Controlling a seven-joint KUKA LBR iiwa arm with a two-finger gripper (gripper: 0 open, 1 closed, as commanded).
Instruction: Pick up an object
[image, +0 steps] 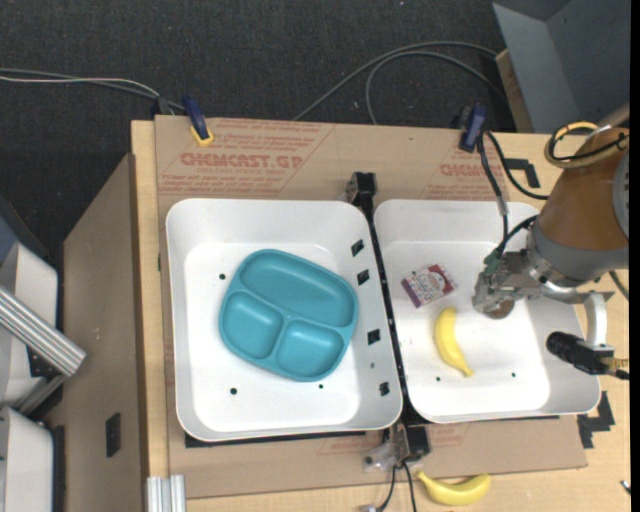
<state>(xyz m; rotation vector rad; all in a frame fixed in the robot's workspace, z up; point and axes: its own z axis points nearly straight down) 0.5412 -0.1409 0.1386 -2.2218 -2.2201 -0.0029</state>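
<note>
Two shallow white bins sit side by side on the table, which is covered with brown cardboard (300, 140). The left bin (190, 300) holds a teal divided plate (288, 314) lying flat near its middle. The right bin (530, 380) holds a yellow banana (452, 343), lying roughly lengthwise toward the near edge, and just beyond it a small purple-and-white packet (427, 285) (its print is too small to read). The arm (585, 215) reaches in from the right, and the tool (495, 292) hangs over the right bin, near the packet and above the banana's far end. From this angle I cannot tell how far the tool is open, and nothing is visibly gripped in it. A second banana (458, 488) lies outside the bins at the table's near edge.
</note>
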